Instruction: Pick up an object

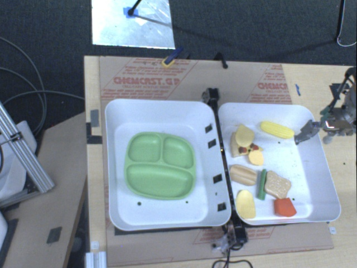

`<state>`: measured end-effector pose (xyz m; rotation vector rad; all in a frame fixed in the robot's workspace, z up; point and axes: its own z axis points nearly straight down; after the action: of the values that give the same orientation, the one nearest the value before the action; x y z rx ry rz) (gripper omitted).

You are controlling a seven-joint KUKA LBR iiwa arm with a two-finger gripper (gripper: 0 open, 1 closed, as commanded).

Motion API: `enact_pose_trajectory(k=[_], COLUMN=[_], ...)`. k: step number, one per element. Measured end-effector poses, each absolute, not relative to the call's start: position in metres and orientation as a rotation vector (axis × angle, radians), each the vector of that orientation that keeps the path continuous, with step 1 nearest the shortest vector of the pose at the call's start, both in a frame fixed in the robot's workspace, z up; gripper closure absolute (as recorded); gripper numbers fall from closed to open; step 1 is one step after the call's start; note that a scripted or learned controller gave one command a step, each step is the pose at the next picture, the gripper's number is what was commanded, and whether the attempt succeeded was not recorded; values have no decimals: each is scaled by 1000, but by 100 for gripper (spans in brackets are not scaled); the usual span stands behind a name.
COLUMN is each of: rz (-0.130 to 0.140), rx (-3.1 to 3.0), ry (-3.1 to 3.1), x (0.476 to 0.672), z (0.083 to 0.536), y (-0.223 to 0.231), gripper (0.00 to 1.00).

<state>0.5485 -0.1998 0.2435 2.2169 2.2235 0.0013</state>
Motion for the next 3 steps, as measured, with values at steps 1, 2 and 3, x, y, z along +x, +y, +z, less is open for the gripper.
enact_pose_trajectory(k=[1, 2, 3], rz=[2, 0, 6], rx=[2215, 2211, 2206], ry=[2232, 2241, 2238], x=[485, 486, 487], z=[251, 180, 185], y=[-128, -31, 74], gripper=[0, 0, 0])
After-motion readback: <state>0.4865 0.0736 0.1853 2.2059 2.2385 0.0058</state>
